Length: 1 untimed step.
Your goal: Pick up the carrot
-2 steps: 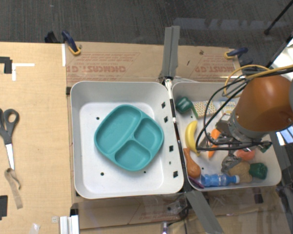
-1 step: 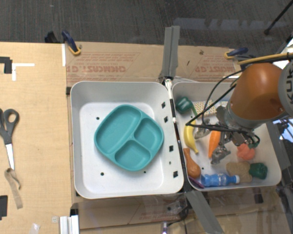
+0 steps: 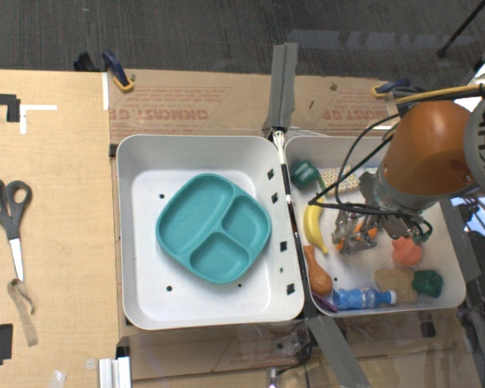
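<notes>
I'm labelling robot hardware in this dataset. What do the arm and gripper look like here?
The arm comes in from the right: grey casing with dark lettering, then a broad, rounded orange band above the wrist. Thin black cables loop from the wrist out over the right bin. Below the band, the gripper is a small grey metal assembly with orange details.

We note: teal divided plate smooth matt plastic. White bins glossy plastic. Bench pale matt wood; cardboard beneath bins dull, printed. Scissors shiny metal blades, dark plastic handles. Bottle clear-blue glossy plastic.
</notes>
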### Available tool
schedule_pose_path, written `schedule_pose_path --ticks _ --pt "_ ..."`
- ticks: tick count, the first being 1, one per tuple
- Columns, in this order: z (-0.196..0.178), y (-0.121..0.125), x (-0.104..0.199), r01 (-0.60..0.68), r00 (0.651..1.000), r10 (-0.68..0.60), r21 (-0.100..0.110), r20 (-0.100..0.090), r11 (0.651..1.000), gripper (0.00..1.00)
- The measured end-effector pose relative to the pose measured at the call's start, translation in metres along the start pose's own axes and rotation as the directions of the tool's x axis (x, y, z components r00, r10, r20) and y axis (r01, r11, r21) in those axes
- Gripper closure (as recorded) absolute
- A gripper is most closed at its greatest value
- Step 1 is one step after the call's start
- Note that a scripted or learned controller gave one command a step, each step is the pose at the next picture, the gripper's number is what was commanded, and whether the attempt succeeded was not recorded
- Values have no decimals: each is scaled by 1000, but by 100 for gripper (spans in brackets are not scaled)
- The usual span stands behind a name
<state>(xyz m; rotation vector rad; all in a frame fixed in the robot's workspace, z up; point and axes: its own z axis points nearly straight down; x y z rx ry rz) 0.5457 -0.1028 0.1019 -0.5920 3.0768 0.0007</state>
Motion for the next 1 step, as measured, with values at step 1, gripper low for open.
schedule_pose_path --ticks 1 --pt "-173 24 7 57 998 -57 0 -3 998 100"
